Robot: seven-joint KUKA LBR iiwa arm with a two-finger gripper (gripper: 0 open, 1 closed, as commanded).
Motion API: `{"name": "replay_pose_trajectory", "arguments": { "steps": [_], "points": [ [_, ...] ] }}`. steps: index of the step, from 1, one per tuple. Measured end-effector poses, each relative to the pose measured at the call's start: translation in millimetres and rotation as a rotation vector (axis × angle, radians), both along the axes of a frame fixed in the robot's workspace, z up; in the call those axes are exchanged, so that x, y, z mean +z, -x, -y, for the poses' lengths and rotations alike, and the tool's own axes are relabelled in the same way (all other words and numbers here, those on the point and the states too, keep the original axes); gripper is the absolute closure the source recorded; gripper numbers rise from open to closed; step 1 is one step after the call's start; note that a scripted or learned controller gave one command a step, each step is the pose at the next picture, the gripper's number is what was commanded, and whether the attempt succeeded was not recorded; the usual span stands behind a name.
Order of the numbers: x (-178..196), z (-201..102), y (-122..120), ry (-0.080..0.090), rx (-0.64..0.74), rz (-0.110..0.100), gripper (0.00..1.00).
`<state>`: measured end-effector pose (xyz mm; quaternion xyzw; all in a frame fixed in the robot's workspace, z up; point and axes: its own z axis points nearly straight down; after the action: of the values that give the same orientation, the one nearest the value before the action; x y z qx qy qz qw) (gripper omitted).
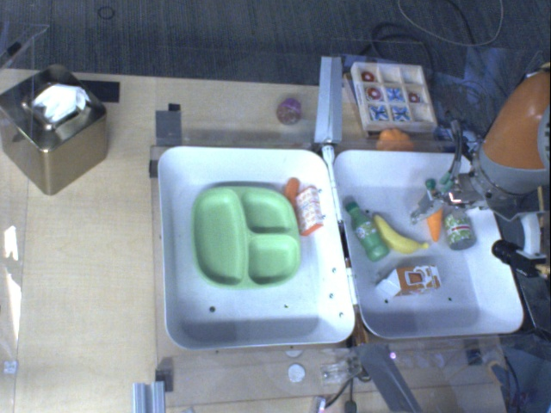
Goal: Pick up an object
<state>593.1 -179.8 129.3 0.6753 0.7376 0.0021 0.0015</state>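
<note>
My gripper (430,201) hangs over the right bin (482,317), its thin fingers spread apart with nothing between them. Just right of and below the fingertips lies an orange carrot (436,224), and beside that a small dark green jar (459,230). A yellow banana (399,236) and a green bottle (367,231) lie to the left of the gripper. A small brown and white carton (413,280) rests nearer the front of the bin.
The left bin (181,317) holds a green divided plate (247,235), a red and white packet (309,210) and a small orange item (292,186). Behind the bins sit a tic-tac-toe board (392,95), an orange ball (393,139) and a purple ball (289,110). A gold box (53,127) stands far left.
</note>
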Motion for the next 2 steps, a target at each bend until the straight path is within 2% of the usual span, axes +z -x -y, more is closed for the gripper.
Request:
{"name": "replay_pose_trajectory", "arguments": {
  "steps": [1,2],
  "points": [
    [-40,-3,-16,-0.02,-0.031,0.009,0.0],
    [-26,2,-18,-0.006,-0.029,0.017,1.0]
  ]
}}
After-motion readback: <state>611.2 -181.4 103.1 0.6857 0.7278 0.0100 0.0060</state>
